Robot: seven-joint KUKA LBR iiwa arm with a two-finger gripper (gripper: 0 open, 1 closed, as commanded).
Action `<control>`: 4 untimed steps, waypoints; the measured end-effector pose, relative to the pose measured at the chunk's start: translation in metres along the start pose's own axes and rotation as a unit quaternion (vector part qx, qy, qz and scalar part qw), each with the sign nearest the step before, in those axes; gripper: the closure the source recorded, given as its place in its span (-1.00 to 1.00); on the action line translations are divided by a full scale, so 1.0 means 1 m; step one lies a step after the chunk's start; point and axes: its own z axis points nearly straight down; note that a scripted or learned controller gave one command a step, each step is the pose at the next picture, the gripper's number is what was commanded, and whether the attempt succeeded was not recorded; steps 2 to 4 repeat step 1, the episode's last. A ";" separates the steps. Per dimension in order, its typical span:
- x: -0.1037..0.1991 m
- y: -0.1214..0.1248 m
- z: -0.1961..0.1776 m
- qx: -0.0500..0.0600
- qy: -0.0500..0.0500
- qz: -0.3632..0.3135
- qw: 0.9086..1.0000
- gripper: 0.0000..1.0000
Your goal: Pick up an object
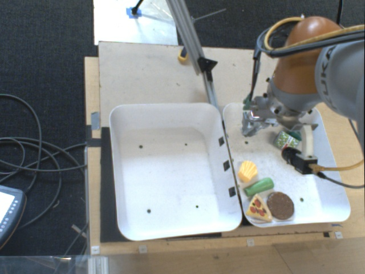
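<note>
- Arm reaches over right bin; pincer points down near its far edge, finger state indeterminate.
- Green-white object lies just beside the pincer.

Only legible text: partial "KU" of the KUKA lettering on the grey arm at the frame's right edge; nothing else carries readable labels or numbers.

Dark carpet around a pale wooden bench, cables perhaps loose.
</note>
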 end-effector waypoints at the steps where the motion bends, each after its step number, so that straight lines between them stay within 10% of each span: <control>1: 0.064 0.012 0.000 0.000 0.001 -0.001 1.000 1.00; 4: 0.064 0.012 0.000 0.000 0.001 -0.001 1.000 1.00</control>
